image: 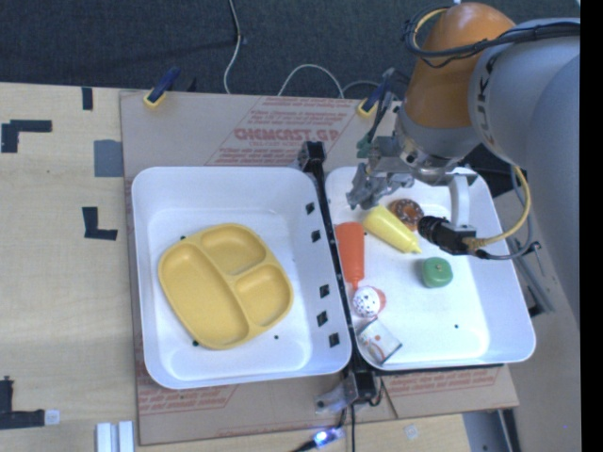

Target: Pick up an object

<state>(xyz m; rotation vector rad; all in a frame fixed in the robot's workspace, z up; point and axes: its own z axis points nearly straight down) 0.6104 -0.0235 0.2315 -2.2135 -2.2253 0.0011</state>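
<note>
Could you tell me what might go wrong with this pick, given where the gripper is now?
1. The gripper is low over the right bin, where the orange carrot-shaped piece, yellow cone and a brown item crowd together; it may nudge one instead of grasping it.
2. The carrot piece lies along the divider wall, leaving little finger room.
3. The black cable trails near the objects and could drag them.

Dark carpet floor behind a pale wooden bench with brown cardboard on it.
</note>
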